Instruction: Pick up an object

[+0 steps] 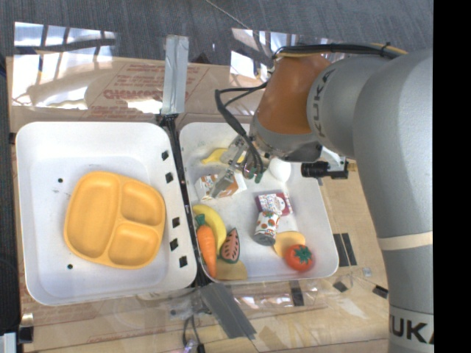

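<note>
In the left white bin [44,160] lies a yellow plastic plate with three compartments [114,218], flat on the bin floor and well apart from the arm. A strip of grey tape [174,72] runs up from the seam where the two bins meet.

The right white bin [324,219] holds the toys. Along its left wall lie a yellow plastic banana [209,217], an orange plastic carrot [207,246] just beside it, and a red watermelon slice [230,246] touching the carrot's right side. Farther up sits a small crumpled white-and-orange packet [223,187], directly under the grey arm's jaws [237,162], with a second yellow piece [215,155] just left of them. A white egg-shaped toy [280,170] lies to the right of the jaws. Below it a small red-and-white printed can [269,213] lies tilted, and near the bin's lower right corner a red plastic tomato [299,257] rests against a yellow wedge [288,240].

The bins sit on a brown cardboard-covered desk [88,87]; dark grey carpet [110,6] lies beyond.

The jaws hang low over the packet. Whether they are spread or closed cannot be told, nor whether they touch it.
</note>
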Robot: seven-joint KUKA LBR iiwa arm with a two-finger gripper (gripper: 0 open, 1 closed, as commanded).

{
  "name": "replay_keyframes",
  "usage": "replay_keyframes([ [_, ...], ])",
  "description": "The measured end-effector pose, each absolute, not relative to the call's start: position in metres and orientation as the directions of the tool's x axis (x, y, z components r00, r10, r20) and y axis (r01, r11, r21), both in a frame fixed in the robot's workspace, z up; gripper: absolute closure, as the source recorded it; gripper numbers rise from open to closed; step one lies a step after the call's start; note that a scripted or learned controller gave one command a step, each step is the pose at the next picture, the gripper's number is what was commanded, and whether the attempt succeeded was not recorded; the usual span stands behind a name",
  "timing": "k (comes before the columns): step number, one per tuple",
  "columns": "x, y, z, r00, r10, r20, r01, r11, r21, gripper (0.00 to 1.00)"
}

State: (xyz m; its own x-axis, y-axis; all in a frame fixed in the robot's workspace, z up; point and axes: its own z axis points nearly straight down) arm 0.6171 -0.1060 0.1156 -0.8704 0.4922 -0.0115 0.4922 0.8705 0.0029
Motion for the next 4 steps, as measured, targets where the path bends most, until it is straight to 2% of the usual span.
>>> replay_keyframes([
  [1,0.634,-0.099,0.108,-0.887,0.461,-0.02,0.461,0.887,0.007,0.0],
  [2,0.625,-0.096,0.108,-0.904,0.426,-0.031,0.426,0.905,0.006,0.0],
  [3,0.612,-0.098,0.108,-0.767,0.641,-0.025,0.641,0.768,0.013,0.0],
  [4,0.626,-0.097,0.107,-0.71,0.704,-0.018,0.704,0.711,0.013,0.0],
])
